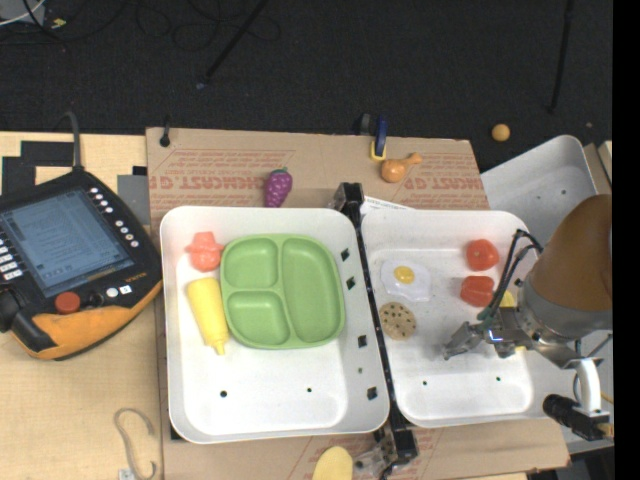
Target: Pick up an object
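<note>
White right bin (440, 408) holds a cookie (397, 319) and fried egg (404, 276); the gripper (462, 343), fingers spread and empty, should centre over the cookie before descending squarely.

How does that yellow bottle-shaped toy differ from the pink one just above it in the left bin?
The yellow toy is long and tapered, lying on its side; the pink toy is short and lumpy. The yellow one runs alongside the green tray, while the pink one sits by the tray's upper left corner. The yellow one looks larger. Both rest in the left bin, left of the tray.
</note>
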Robot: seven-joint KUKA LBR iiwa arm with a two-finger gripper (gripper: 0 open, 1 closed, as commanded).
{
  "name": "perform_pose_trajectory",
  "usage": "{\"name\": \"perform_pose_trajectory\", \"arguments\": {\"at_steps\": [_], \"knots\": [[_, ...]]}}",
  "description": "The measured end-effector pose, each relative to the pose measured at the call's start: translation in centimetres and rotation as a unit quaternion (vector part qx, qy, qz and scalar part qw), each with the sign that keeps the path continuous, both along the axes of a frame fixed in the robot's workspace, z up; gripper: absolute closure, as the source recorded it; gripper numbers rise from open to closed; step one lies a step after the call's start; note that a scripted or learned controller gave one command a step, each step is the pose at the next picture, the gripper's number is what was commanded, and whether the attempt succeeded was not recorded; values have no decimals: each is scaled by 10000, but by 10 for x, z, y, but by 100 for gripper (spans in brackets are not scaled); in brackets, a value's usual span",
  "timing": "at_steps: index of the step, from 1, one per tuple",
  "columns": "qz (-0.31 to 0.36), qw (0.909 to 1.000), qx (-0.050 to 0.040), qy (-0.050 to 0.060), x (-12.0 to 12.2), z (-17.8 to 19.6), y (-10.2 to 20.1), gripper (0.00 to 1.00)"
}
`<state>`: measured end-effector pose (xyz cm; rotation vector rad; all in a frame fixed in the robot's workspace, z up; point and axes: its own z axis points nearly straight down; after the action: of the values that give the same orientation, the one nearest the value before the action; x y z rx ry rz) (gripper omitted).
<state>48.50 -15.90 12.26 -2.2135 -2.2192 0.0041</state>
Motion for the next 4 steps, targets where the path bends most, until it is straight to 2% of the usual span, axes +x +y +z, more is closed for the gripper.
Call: {"name": "perform_pose_trajectory", "arguments": {"at_steps": [1, 2, 3, 4], "knots": [[-6, 10000, -10, -24, 0, -36, 2, 0], [-44, 10000, -9, -32, 1, -24, 0, 100], [-54, 10000, -18, -38, -5, 20, -5, 100], [-16, 10000, -21, -54, -3, 83, -8, 100]]}}
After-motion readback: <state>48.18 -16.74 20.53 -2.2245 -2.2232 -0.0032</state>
